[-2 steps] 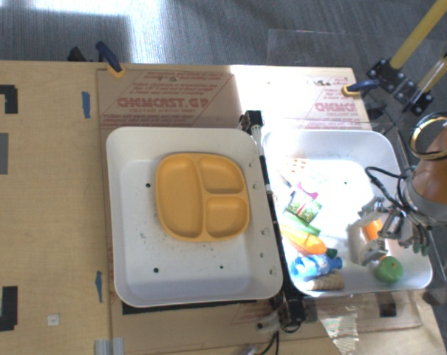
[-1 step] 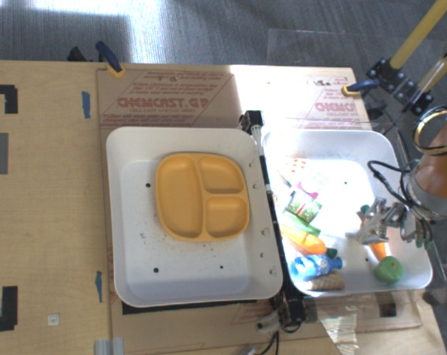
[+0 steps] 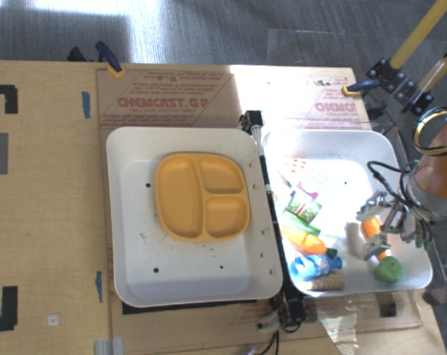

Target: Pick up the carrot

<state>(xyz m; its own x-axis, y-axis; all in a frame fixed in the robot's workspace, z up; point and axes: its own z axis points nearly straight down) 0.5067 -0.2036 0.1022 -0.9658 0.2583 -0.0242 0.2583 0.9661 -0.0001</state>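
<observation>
So looking down at the bench: two white bins side by side on cardboard. The left bin [image 3: 127, 220] has a yellow divided plate [image 3: 202, 196] sitting roughly in its middle, three compartments.

The right bin [image 3: 378, 148] is where the action is. The arm [image 3: 434, 172] comes in from the right edge, and its gripper [image 3: 376, 235] is down in the right part of that bin. There's an orange piece [image 3: 371, 226] sitting right at the fingers, looks like it's between them, so I'd say they're clamped on it, but it's small and the cables clutter that spot. I'm reading it as the carrot. Just near of the gripper there's a green ball-shaped thing [image 3: 389, 271] with a bit of orange on top, close to the bin's near right corner.

Further left in the same bin there's a pile of toy food: a green-and-pink packet [image 3: 304, 207], an orange-yellow item [image 3: 303, 237] under it, something blue [image 3: 310, 265] near of that, and a tan ridged piece [image 3: 325, 280] by the near rim.
</observation>
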